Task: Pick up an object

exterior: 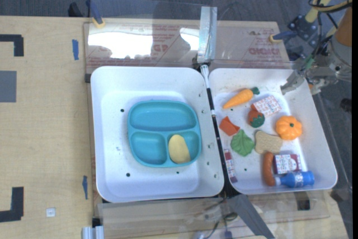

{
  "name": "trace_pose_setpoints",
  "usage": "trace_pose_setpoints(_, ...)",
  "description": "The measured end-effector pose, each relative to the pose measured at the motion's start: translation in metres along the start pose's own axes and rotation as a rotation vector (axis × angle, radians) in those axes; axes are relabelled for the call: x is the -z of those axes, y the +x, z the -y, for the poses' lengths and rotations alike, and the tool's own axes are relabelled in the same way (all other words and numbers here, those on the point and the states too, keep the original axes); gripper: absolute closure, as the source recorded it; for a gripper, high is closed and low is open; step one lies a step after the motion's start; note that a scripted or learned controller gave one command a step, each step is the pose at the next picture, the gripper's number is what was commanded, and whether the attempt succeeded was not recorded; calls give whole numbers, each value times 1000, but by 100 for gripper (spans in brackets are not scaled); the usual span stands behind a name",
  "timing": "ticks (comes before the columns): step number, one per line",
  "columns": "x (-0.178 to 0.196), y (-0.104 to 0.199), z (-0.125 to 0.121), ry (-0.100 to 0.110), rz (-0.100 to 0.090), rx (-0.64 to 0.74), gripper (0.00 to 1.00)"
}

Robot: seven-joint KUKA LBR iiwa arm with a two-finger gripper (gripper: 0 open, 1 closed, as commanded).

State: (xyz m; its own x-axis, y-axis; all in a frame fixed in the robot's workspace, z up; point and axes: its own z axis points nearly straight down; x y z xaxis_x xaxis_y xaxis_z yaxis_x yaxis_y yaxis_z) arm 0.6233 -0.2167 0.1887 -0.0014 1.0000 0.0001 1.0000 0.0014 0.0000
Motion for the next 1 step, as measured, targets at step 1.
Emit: trace_pose_setpoints(1, -94, 30, 4, -16, 5, 170, 0)
